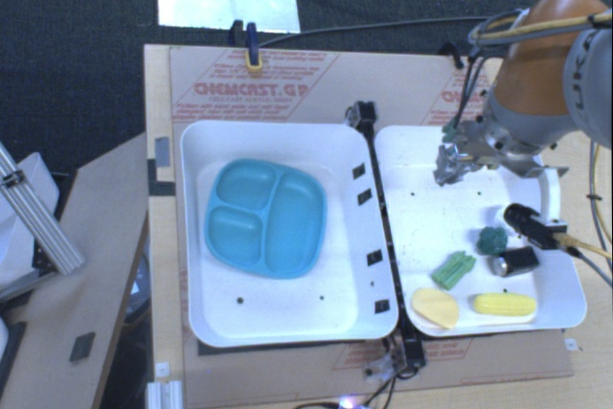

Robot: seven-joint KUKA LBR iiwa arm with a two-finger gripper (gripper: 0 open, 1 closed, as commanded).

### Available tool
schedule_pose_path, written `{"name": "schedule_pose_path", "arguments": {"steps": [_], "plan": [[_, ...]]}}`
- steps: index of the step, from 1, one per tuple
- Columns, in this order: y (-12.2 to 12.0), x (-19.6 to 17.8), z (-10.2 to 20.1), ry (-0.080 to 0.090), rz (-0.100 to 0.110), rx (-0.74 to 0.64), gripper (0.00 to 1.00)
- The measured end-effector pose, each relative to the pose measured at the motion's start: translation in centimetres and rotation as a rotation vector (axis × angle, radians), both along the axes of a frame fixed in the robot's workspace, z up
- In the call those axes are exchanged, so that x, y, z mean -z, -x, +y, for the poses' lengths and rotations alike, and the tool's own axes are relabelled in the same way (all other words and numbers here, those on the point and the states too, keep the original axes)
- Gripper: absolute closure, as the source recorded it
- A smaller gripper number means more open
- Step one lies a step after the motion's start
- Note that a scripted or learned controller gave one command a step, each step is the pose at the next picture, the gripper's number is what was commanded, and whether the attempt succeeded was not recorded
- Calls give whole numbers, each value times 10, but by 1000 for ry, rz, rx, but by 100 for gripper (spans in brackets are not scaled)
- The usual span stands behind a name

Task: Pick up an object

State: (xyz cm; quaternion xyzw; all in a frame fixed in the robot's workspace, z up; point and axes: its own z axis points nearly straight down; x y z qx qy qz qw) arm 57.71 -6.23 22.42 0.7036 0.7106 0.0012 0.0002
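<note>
The task is at its start, as far as I can judge: nothing is lifted yet, all objs lie on the floor of the right bin (412, 206). The gripper (450, 166) hangs over the upper part of this bin, w/ the orange band of the arm behind it. I see no obj between its tips. If it is open or closed, I cannot tell, the view is too small and blurred there.

The candidate things are grouped in the lower right part of the same bin, well apart from the gripper: a green block (453, 269), a dark teal lump (492, 238), a black cylinder (515, 261), a yellow corn-like piece (505, 305) and a pale yellow flat piece (436, 307). The nearest is approx. the green block or the teal lump, both below and to the right of the gripper in the picture.

The left bin (201, 168) holds a blue divided plate (266, 217).

Left to do: choose one obj, move over it, descend, grasp, lift.
</note>
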Motion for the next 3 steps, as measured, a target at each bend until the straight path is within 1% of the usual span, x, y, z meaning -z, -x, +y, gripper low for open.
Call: {"name": "schedule_pose_path", "arguments": {"steps": [1, 2, 3], "plan": [[-6, -10, 54, -1, 0, -1, 100], [-10, 2, 105, -1, 1, 0, 100], [-9, -9, 162, -1, 0, 0, 100]]}}
